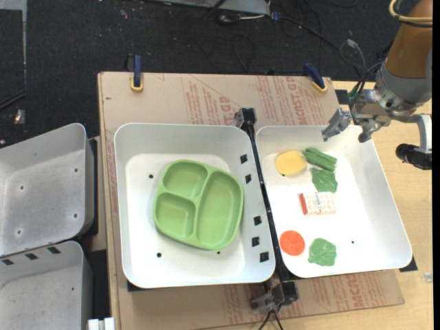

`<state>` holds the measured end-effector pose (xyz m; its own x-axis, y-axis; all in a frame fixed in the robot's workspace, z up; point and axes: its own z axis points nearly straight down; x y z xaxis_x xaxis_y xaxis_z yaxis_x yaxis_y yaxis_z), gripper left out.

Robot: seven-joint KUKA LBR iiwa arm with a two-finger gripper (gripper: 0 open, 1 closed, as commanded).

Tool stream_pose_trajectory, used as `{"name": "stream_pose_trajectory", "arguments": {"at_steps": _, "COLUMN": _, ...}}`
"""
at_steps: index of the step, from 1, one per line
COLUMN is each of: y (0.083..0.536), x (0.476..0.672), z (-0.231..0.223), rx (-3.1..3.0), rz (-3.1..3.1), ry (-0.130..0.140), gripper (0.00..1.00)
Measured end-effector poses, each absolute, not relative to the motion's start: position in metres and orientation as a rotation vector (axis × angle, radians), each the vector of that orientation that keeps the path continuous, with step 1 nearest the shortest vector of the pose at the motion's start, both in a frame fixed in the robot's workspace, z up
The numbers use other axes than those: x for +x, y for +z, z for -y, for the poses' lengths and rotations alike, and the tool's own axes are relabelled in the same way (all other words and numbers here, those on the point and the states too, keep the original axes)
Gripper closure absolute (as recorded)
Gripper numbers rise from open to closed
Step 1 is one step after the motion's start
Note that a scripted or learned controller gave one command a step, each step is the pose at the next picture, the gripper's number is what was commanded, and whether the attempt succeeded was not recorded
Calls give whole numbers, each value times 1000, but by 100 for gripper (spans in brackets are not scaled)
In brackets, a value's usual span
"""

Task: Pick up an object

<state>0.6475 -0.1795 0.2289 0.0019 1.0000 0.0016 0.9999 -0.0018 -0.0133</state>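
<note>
While the grey arm with the orange band (411, 47) hangs over the far right corner of the right white bin (385, 184), its pincer (350, 128) sits above the bin's top edge with its two fingers spread apart and nothing between them. So the job has not really begun: no thing is picked up yet.

All the little things lie in the right bin. A round yellow toy (290, 162) lies near the top, touching a long dark green toy (320, 159). Just below is a lumpy green leaf toy (324, 180). A small white and red box (317, 203) lies in the middle. A flat orange round toy (292, 242) and another green leaf toy (322, 251) lie near the front.

A light green plastic plate with three parts (199, 203) rests in the left white bin (130, 157).

I think the long dark green toy is nearest the pincer. What is left: go down, pinch one thing, and lift it.
</note>
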Motion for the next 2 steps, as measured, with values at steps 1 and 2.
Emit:
{"name": "stream_pose_trajectory", "arguments": {"at_steps": 1, "y": 238, "x": 650, "z": 179, "rx": -2221, "rz": 2223, "ry": 1, "gripper": 0}}
{"name": "stream_pose_trajectory", "arguments": {"at_steps": 2, "y": 174, "x": 648, "z": 178, "rx": -2220, "rz": 2219, "ry": 4, "gripper": 0}}
